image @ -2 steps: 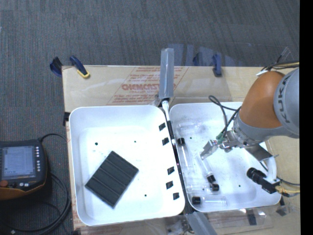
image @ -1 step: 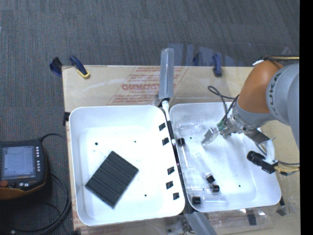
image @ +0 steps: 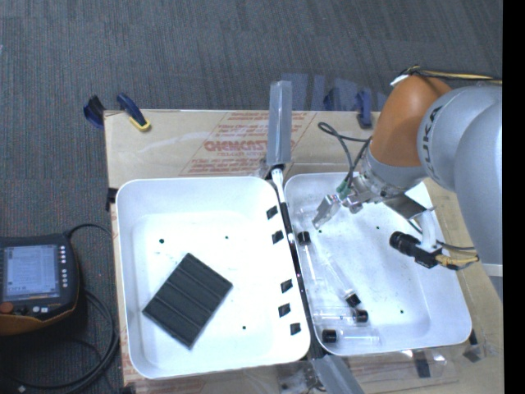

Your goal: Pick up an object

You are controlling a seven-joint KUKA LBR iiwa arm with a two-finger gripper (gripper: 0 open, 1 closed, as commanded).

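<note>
Camera view looks down at a slant on a worktop [image: 205, 138] carrying two shallow white bins side by side. The left bin [image: 139, 220] holds one dark ribbed rectangular slab [image: 188, 299], lying flat and turned at an angle, well apart from every wall. The right bin [image: 447, 302] holds several clear tube-like items with black caps [image: 344, 306], bunched near its left wall and front corner; their outlines are faint against the white and hard to separate. The arm [image: 443, 138] reaches in from the right, and its gripper [image: 328, 210] hangs over the upper left part of the right bin, near the dividing wall. Nothing is seen between its fingers, and the view does not settle whether they are spread or closed: I cannot tell. A small black part [image: 303, 238] lies just below the gripper. Judged from this, the pick is not yet made and the approach is in hand. To do it well, the gripper should choose one item standing apart from its neighbours, descend squarely over its middle, and keep off the bin wall, where a finger could catch. The clear tubes look smooth and likely to roll or slip, so a centred closure across the narrow axis is advisable. The slab would likely be harder, lying flat with little edge to seize.
</note>
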